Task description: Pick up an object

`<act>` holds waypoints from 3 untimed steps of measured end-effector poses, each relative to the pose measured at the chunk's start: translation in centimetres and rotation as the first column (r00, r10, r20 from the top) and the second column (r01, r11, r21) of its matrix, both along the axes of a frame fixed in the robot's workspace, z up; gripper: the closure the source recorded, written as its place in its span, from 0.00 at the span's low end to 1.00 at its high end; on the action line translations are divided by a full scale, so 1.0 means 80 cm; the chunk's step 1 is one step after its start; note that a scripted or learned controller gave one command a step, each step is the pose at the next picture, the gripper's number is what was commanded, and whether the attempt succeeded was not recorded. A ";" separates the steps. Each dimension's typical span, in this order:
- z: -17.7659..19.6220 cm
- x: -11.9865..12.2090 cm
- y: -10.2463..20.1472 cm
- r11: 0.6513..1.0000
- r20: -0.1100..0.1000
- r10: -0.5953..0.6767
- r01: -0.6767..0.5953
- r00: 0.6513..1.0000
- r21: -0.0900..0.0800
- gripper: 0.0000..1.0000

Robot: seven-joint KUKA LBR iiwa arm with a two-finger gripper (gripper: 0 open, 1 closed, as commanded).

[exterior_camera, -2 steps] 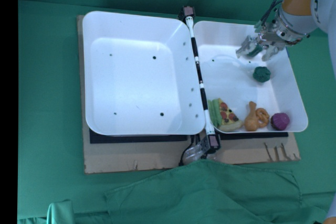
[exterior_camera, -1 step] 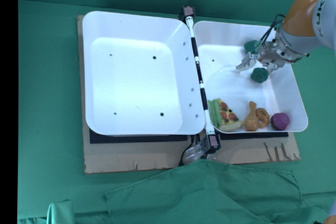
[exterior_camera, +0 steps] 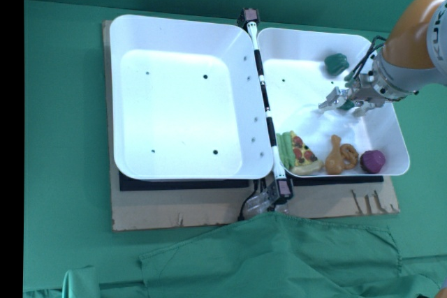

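My gripper (exterior_camera: 346,103) hovers over the right side of the right bin (exterior_camera: 307,38), with its fingers (exterior_camera: 329,104) spread open. A small dark green piece (exterior_camera: 347,106) shows in the gap between them, and I cannot tell whether they touch it. A green pepper-like toy (exterior_camera: 336,63) lies at the back of the bin, just behind the gripper. Along the front wall lie green beans (exterior_camera: 285,149), a pizza slice (exterior_camera: 302,153), a brown pretzel-like toy (exterior_camera: 341,156) and a purple toy (exterior_camera: 372,161).
The left bin (exterior_camera: 129,35) sits beside the right one, joined by a black-and-white divider bar (exterior_camera: 262,87). Both rest on cardboard (exterior_camera: 328,202) over a green cloth. Folded green fabric (exterior_camera: 279,255) lies in front.
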State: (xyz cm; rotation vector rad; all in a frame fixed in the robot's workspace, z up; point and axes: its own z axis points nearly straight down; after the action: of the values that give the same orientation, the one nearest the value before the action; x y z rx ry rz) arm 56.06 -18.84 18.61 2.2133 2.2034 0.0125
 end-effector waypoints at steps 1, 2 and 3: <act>0.100 -0.041 0.001 1.000 -0.008 0.000 0.000 1.000 0.003 0.00; 0.004 0.033 0.043 1.000 -0.016 0.005 -0.005 1.000 0.006 0.00; -0.002 0.098 0.037 1.000 -0.006 0.003 -0.003 1.000 0.002 0.00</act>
State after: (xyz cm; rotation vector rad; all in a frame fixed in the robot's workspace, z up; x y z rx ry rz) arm 63.89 -15.91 18.45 2.2141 2.2110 0.0078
